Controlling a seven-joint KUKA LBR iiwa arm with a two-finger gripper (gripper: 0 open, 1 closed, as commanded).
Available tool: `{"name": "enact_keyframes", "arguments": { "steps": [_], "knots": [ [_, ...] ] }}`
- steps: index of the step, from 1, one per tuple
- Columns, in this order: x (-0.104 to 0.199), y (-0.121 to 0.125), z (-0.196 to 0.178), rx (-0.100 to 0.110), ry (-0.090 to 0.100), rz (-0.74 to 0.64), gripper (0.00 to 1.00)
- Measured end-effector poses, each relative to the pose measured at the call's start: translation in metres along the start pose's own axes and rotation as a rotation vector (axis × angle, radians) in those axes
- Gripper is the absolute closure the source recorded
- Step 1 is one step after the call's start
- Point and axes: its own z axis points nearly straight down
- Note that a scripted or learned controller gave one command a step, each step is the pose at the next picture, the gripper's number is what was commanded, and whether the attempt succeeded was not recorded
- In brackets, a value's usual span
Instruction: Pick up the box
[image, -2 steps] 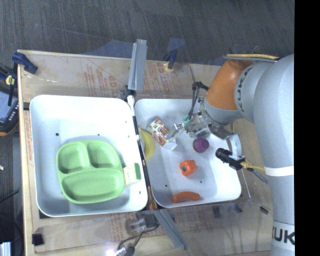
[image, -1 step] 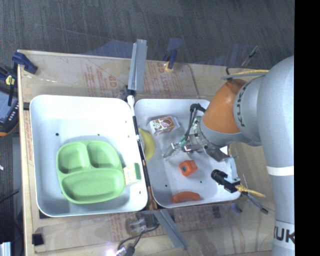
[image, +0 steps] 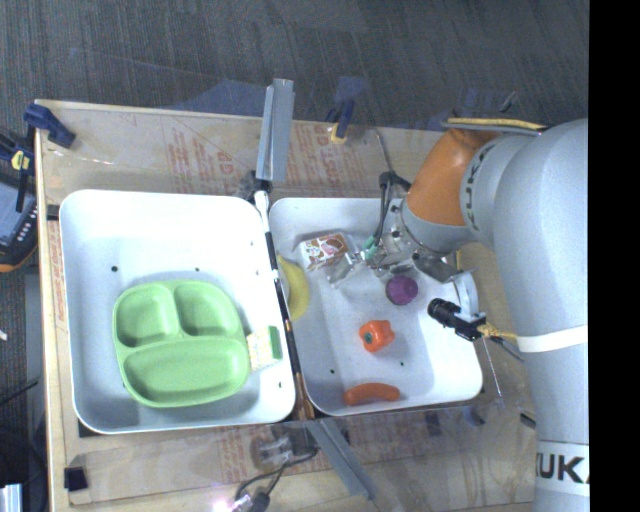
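I see the hand (image: 352, 262) low in the right bin (image: 440, 385), its tips touching the one box (image: 324, 250); I cannot tell whether it grips. Near it lie one purple fruit (image: 402, 290), one orange pepper (image: 376, 336), one carrot (image: 372, 394), one yellow banana (image: 294, 285). Farther off, one green tray (image: 180, 343) fills the left bin (image: 150, 215). The arm reads "UKA".

Lighting was even, bright overhead; white bins (image: 160, 215) glared slightly; 6 o'clock edge showed glare; focus soft.
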Motion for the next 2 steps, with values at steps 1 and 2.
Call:
{"name": "enact_keyframes", "arguments": {
  "steps": [1,2],
  "knots": [
    [0.042,0.04,0.0,0.007,0.001,-0.145,0.0],
    [0.023,-0.011,-0.049,0.002,0.0,-0.098,0.0]
  ]
}}
